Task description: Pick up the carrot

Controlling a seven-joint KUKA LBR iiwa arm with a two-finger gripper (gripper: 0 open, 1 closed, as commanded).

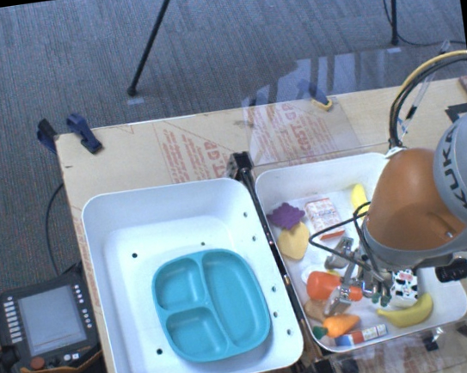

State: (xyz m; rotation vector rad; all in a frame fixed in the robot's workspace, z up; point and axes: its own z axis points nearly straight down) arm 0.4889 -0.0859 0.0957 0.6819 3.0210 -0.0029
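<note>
The arm [410,203] reaches in from the right over the right bin [318,169], its orange band covering much of that bin's right half. The gripper [352,283] hangs low among the toy foods in the near part of this bin, but whether it is released or clenched cannot be told, as the metal parts blur together with the things beneath.

The carrot [341,324] lies near the near wall of the right bin, an orange piece with a bit of green at its left end, just near of the gripper and apart from it. Just left of the gripper sits an orange-red cup-like piece [322,284]. A banana [407,312] lies to the right of the carrot, and a small white and black cow figure [402,285] stands just beyond it. A thin tube [360,337] rests against the near wall. Farther back are a purple bunch of grapes [286,215], a yellow piece [293,242] just near of it, and a small white carton [322,211] to their right.

The left bin [116,216] holds a teal divided plate [210,304]. On the floor at the left of the bench [150,154] lies a teach pendant [46,331].
</note>
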